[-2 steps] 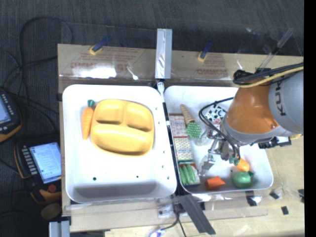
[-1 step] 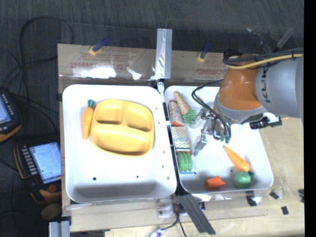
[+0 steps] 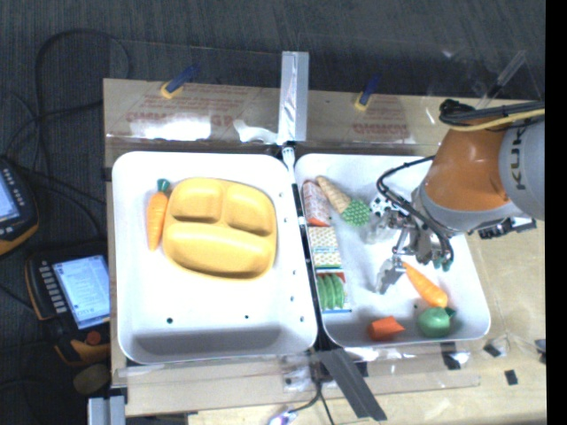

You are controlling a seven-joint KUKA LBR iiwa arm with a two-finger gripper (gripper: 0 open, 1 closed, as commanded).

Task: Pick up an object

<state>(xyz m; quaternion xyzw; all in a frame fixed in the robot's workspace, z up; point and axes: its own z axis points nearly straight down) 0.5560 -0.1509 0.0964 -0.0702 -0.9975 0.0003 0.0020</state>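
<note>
Orange carrot (image 3: 423, 284) touching tool (image 3: 396, 266), right bin (image 3: 474, 277)

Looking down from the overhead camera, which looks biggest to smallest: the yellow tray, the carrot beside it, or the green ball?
1. Yellow tray, by far the largest.
2. Carrot along its left side.
3. Green ball in the right bin, smallest.

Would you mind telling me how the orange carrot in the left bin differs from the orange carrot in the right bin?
The orange toy carrot in the left white bin stands nearly upright in the view, beside the yellow divided tray; the orange toy carrot in the right white bin lies diagonally. The left one lies away from the arm, while the right one sits right at the gripper. The left one's green top is at its far end; the right one's end meets a green round object. Both are orange and tapered.
</note>
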